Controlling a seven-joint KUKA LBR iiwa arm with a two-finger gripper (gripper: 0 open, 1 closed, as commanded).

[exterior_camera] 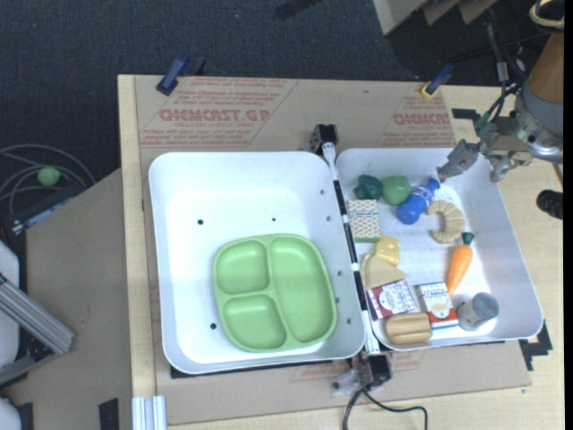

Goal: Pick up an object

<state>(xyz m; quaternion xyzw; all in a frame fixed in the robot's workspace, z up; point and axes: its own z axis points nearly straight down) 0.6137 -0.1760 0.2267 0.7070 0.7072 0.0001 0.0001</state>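
Gripper (472, 159) hanging over right bin (510, 240), 1 o'clock corner, jaws apart, clamped on nothing. Blue bottle (414, 204) just below-left, at 8 o'clock from fingertips, not touched. Croissant (445, 219) beside bottle at 4 o'clock; carrot (458, 264) lower. Green divided plate (271, 290) in left bin (179, 240).

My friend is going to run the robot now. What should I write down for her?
Gripper: open, holding nothing, hovering over the right bin's far edge.
Things: blue bottle, green toys, croissant, carrot, cheese and small boxes, all lying in the right bin. Green plate sits in the left bin.
Done: nothing picked up yet.
Left: lower, grab one toy, lift it.
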